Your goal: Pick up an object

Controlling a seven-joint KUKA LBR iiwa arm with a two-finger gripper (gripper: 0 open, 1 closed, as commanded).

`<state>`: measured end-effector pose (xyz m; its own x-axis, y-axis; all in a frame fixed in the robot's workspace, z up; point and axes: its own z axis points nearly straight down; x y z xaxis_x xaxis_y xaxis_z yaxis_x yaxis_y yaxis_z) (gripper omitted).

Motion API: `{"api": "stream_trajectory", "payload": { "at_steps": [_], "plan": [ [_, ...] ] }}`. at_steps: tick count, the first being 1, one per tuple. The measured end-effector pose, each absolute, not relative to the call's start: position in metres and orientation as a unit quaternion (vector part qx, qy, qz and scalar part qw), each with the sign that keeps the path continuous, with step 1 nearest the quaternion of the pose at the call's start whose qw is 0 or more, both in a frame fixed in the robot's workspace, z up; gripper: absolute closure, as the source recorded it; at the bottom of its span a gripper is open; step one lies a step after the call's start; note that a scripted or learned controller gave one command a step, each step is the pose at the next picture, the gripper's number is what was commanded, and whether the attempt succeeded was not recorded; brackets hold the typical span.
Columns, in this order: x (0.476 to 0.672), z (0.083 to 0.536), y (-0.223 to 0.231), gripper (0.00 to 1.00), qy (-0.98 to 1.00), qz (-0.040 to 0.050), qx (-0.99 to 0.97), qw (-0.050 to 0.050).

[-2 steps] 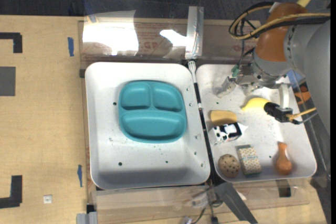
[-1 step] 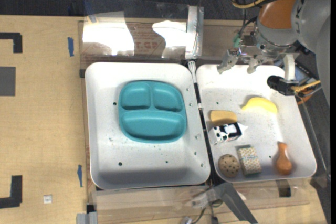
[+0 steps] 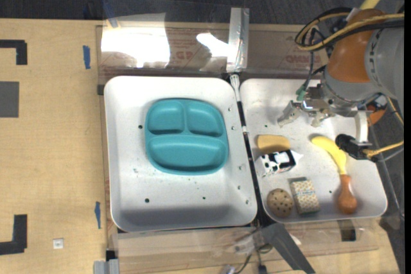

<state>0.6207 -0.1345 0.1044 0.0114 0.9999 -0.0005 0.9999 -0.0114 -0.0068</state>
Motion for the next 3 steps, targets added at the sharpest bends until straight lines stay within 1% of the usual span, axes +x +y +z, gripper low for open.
{"api": "stream_trajectory", "payload": {
  "at_steps": [1, 2, 3],
  "plan": [
    [0.543, 0.087, -0.168, 0.0, -0.728, -0.0004, -0.686, -0.003],
    [0.495, 0.087, -0.196, 0.0, -0.713, -0.0003, -0.702, -0.002],
    [0.498, 0.099, -0.195, 1.0, -0.713, -0.0026, -0.701, -0.006]
  ]
}}
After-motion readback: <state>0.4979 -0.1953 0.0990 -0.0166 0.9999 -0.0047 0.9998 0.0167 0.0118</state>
